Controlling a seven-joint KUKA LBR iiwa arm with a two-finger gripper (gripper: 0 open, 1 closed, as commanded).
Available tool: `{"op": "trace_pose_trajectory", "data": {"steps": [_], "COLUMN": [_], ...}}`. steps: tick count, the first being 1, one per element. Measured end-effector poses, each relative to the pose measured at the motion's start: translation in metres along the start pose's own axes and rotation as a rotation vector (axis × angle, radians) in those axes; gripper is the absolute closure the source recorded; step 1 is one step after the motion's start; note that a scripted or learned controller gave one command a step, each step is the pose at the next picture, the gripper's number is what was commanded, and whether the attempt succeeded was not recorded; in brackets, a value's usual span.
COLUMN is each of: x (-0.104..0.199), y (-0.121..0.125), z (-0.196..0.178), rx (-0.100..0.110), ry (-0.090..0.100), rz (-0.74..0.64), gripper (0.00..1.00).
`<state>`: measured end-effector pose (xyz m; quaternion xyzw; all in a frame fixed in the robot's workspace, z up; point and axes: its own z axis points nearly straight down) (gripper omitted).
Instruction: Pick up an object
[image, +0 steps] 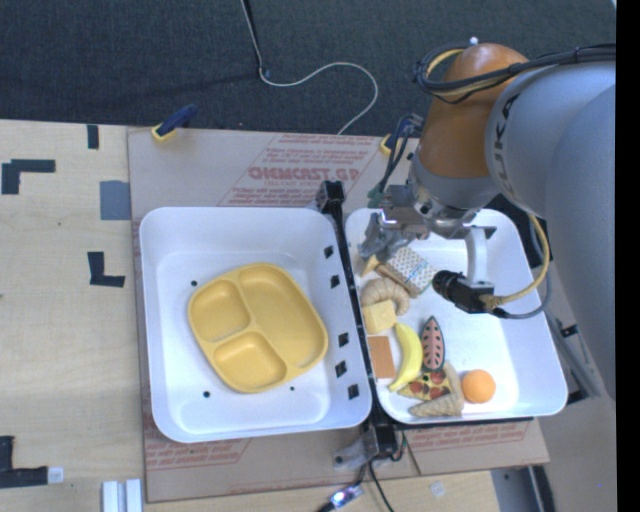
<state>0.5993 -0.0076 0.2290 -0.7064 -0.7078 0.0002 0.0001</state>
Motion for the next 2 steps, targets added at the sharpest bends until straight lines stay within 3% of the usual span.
{"op": "trace_pose_trajectory", "data": {"steps": [1,2], "x": [0.010,0.003], "y": [-0.011,-0.007], "z": [0.012,-0.003], "rx": [0.003,0.000], "ry": [-0.001,0.000], "rz": [0.001,0.001], "gripper": [1.00,1.00]}}
